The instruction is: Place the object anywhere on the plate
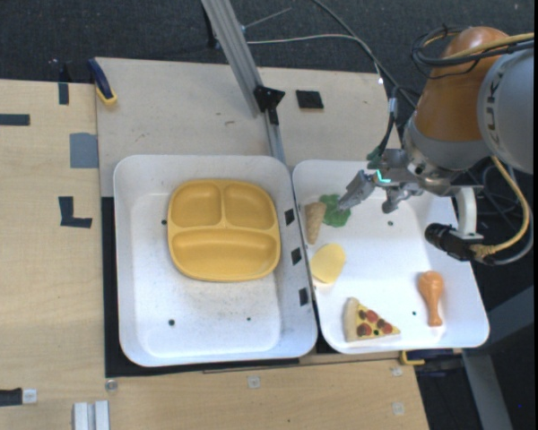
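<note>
- The green toy vegetable (334,210) lies in the right bin (457,330), near that bin's upper left corner, touching the tan cone-shaped piece (314,221) just beside it on the left.
- The hand (345,200) sits at the green piece, 1 finger (357,189) slanting down to its upper right edge; whether the piece is actually between the fingers cannot be told, nor whether the hand is released or clenched.
- The yellow plate (224,229) with 3 compartments rests in the left bin (143,330), toward that bin's upper middle, well apart from the green piece and across the wall between the 2 bins.
- Nothing lies on the plate.
- A pale yellow round piece (328,263) lies in the right bin below the cone, close to the left wall.
- A toy pizza slice (368,320) lies near the right bin's lower edge.
- A toy chicken drumstick (432,296) lies to the right of the pizza slice, apart from it.
- The arm (462,88), grey with an orange band, reaches in from the right above the right bin's upper right corner.
- Both white bins stand side by side on the tabletop (36,267), which carries several dark tape marks.
- A slim metal bar (238,47) slants across the upper tabletop toward the gap between the bins.
</note>
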Controlling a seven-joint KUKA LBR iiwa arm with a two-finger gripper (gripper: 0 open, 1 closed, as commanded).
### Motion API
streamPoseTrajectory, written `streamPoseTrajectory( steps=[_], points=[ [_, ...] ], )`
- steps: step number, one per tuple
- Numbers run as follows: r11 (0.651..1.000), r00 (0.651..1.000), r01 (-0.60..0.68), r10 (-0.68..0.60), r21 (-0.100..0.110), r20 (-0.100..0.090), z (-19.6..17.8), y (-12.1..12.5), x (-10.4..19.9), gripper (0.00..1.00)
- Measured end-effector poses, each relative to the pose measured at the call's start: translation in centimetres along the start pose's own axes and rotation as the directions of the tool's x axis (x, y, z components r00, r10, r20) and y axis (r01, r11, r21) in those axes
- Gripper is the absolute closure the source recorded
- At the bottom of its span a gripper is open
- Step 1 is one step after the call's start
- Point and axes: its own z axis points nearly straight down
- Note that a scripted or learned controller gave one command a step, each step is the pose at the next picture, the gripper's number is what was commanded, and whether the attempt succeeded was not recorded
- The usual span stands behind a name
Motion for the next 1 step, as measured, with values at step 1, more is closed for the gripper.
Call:
streamPoseTrajectory(
  steps=[1],
  points=[
    [1.000, 1.000, 0.000, 0.000, -0.002, 0.000, -0.09, 0.06, 0.00, 0.00]
  ],
)
